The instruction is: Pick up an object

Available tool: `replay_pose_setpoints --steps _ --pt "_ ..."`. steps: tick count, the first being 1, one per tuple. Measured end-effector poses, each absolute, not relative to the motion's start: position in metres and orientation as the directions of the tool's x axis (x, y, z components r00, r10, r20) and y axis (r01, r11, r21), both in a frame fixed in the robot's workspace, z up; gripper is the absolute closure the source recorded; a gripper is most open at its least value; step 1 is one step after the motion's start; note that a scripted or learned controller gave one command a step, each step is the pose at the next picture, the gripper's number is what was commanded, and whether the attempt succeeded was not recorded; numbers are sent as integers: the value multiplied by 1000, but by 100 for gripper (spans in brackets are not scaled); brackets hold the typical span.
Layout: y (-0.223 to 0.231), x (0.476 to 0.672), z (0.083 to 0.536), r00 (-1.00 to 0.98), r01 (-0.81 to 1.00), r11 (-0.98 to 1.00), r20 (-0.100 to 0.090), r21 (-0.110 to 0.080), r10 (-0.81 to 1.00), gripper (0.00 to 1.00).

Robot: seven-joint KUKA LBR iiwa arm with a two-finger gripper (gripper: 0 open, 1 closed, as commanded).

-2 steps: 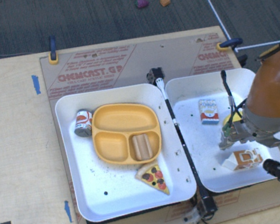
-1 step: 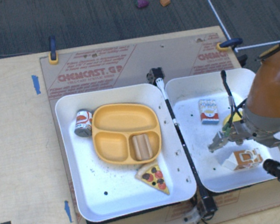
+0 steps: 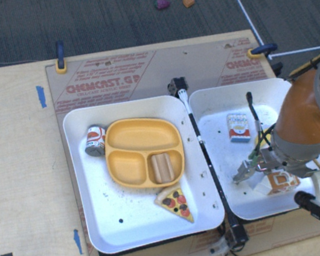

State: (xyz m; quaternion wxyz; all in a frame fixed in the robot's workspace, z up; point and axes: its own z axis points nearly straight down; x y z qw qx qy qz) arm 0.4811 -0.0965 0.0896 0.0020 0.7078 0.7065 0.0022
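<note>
We're down in the right bin (image 3: 319,197) now, the arm (image 3: 309,119) leaning low over its near side, so this looks like the reach-and-grasp step. The gripper (image 3: 254,170) hangs right above a white-and-orange packet (image 3: 280,183) lying flat on the bin floor, our likeliest target. Are the jaws spread or pressed together? We can't tell from up here, the wrist covers too much, and we see nothing held. Next we'd want a clean descent and a firm close. A small red-and-white carton (image 3: 239,127) waits farther back.

The brown protective sheet (image 3: 120,76) under the bins reads "CHEMCAST GP" in repeated red print.
</note>
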Motion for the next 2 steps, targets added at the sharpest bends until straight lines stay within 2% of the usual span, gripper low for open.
replay_pose_setpoints --steps 1,2 --pt "-102 483 100 6 1000 -6 -15 18 1000 100" --pt "-102 483 100 7 1000 -6 -15 18 1000 0"
